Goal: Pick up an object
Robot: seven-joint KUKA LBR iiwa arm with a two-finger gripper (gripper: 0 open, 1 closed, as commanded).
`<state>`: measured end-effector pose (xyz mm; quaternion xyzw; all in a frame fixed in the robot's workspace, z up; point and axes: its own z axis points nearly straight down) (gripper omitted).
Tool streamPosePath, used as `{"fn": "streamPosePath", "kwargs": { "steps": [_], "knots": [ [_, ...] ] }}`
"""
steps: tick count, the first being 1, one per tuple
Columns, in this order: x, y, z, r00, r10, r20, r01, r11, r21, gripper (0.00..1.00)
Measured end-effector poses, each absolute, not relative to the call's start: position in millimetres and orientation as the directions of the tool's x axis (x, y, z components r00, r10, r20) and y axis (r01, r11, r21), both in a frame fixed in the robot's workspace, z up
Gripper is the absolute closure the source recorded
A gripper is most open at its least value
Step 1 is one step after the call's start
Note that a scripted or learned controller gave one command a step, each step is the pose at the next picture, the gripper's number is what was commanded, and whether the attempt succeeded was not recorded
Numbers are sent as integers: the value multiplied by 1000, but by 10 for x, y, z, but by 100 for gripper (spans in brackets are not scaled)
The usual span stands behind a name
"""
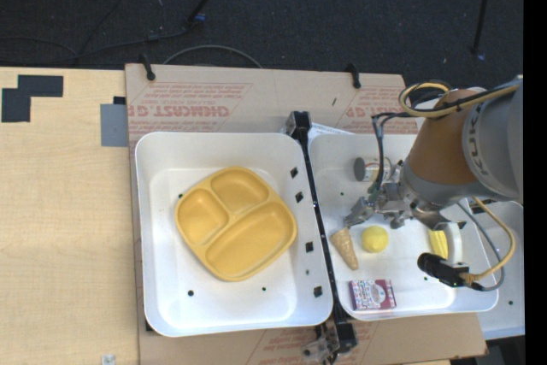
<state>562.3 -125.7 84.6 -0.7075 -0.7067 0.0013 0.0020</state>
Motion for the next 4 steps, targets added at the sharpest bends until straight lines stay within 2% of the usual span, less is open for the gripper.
{"fn": "streamPosePath", "kwargs": {
  "steps": [1, 3, 4],
  "knots": [
    [5627, -1269, 980, 5, 1000, 1, 1000, -5, -4, 100],
    [5707, -1264, 2221, -1, 1000, 0, 1000, 1, 3, 100],
    [5711, -1271, 2431, -2, 1000, 0, 1000, 2, 0, 100]
  ]
}}
